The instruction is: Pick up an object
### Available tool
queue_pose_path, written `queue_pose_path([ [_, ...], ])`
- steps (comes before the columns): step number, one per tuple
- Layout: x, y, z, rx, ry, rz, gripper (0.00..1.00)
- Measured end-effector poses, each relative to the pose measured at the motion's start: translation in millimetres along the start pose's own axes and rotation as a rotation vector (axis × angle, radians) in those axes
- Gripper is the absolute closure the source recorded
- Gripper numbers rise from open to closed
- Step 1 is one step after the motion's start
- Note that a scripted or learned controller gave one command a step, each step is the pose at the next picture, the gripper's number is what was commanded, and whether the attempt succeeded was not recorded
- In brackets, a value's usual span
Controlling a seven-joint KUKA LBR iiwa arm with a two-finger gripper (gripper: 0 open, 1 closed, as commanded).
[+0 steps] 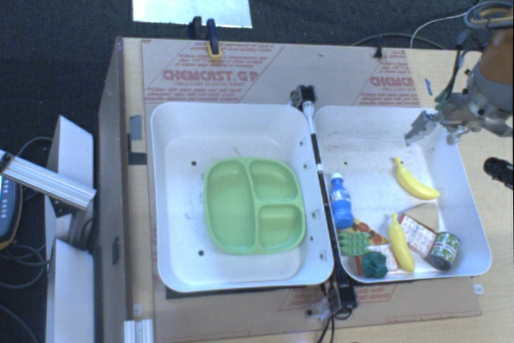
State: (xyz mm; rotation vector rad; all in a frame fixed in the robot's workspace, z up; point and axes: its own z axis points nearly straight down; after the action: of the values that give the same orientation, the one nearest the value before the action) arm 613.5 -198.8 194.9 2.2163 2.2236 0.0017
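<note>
My gripper [438, 129] hangs over the far right edge of the right bin [369, 142], its fingers spread open with nothing between them. A yellow banana [414, 181] lies just below and left of it. Lower in the same bin are a blue bottle [341, 202] against the left wall, a second banana [400, 243], a small printed carton [419, 230], a green-labelled can [443, 249], a dark green toy [373, 263] and an orange and green item [358, 238].
The left bin [181, 173] holds a light green divided plate [255, 205]. A black clamp [303, 97] sits where the two bins meet at the back. Cables run along the bench's far right.
</note>
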Motion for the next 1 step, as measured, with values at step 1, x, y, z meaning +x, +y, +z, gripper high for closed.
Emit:
queue_pose_path([
  [1,2.4,-11.8,39.1,0.002,0.001,0.002,0.0],
])
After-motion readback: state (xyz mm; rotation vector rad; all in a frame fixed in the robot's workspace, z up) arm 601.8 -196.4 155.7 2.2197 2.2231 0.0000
